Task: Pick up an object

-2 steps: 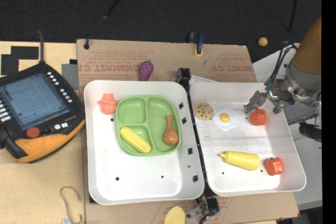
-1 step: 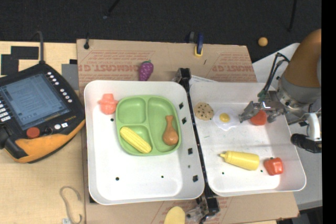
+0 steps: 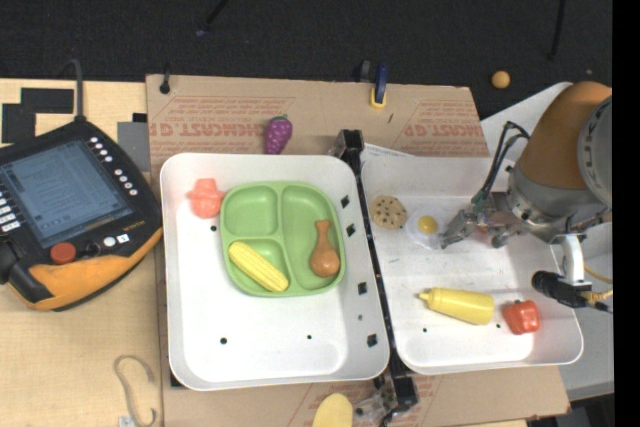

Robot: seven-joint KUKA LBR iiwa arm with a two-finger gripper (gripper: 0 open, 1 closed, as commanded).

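While the grey claw [image 3: 462, 230] hangs low in the right white bin [image 3: 560, 355], whether it's parted or closed I can't tell; the small round yellow toy [image 3: 428, 224] lies just beside it. It looks light, hard and apt to roll, best pinched across its middle. A speckled cookie [image 3: 388, 210] sits close, a yellow mustard bottle [image 3: 458, 304] nearer the front.

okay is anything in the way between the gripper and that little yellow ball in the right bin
Nothing visible stands between them. The gripper sits low in the right bin, just to the right of the small yellow ball, with bare white floor in the gap. The cookie lies on the ball's far side, left of it.
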